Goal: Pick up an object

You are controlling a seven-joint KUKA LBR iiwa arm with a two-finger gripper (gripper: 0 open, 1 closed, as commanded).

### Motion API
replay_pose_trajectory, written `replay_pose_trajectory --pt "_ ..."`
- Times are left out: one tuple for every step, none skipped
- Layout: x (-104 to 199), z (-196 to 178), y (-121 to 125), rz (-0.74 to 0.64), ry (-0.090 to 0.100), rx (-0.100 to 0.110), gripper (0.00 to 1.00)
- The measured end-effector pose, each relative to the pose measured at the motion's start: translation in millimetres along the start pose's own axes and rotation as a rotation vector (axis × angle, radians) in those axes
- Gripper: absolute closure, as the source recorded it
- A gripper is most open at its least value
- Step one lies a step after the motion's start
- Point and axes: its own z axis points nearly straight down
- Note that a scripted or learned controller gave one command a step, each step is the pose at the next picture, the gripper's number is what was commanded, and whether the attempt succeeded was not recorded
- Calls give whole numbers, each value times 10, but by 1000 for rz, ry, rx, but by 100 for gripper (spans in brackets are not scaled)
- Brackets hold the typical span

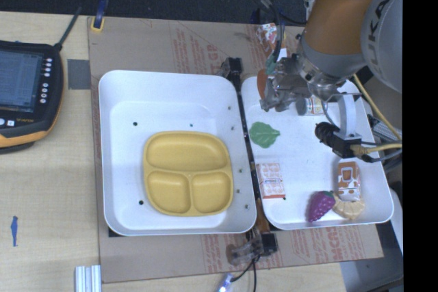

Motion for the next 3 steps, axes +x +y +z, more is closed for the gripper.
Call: replay_pose_trajectory --pt "502 451 272 0 -1 4 100" --pt "-360 235 575 3 -2 0 100" --pt "-1499 490 502 4 -1 2 100"
